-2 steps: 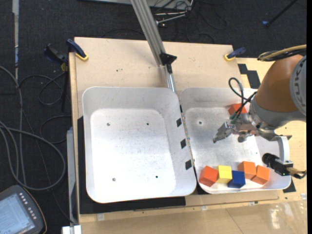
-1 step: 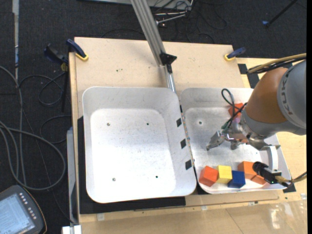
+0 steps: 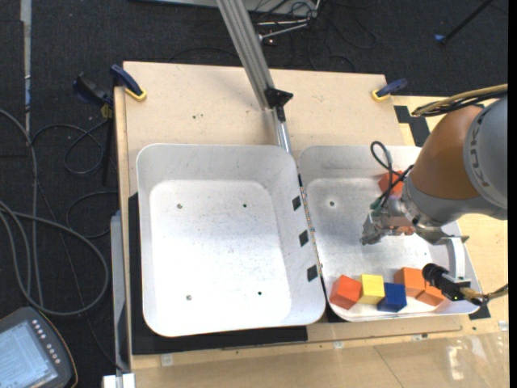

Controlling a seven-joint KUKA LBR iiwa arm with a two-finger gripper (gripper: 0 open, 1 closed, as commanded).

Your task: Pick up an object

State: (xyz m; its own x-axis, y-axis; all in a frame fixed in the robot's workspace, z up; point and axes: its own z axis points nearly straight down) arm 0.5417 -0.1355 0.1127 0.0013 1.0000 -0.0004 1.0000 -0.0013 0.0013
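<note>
In the right bin [image 3: 339, 186], taken as the landmark, the approach step of the pick is judged to be in hand: nothing is seen between the fingers of the gripper [image 3: 378, 231], which hangs over the bin's middle, above bare floor, and whether it is open or closed cannot be told from this slant. To the left of the right bin lies the left bin [image 3: 153, 217], touching it along a shared edge. Along the right bin's near rim a row of blocks is seen: an orange block [image 3: 346, 290] at the left, a yellow block [image 3: 371, 286] just beside it, then a blue block [image 3: 393, 297], then more orange pieces [image 3: 414, 280] towards the near right corner. The blocks appear small, solid and flat-faced. A shift towards the near rim and a descent squarely over one block would be called for next, with the crowding likely to hinder the fingers.
</note>
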